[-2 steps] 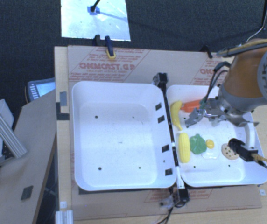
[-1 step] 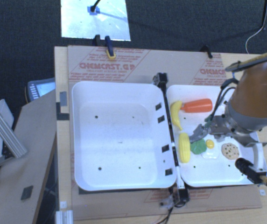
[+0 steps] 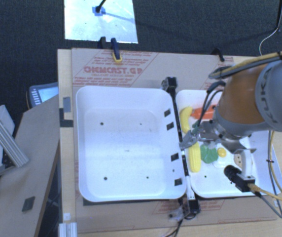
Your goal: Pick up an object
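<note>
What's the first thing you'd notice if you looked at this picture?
The big grey and orange robot arm reaching in from the right grabs the eye first, hanging over the right bin. Under it sits a bright cluster of toy food: a yellow banana, a yellow corn cob, something green and something orange. The left bin beside it is a wide white tray.

The arm [image 3: 252, 100] is reaching over the right bin [image 3: 264, 191], its claw [image 3: 193, 138] hanging beside the banana [image 3: 185, 118], corn [image 3: 194, 157] and green toy [image 3: 209, 154].
</note>
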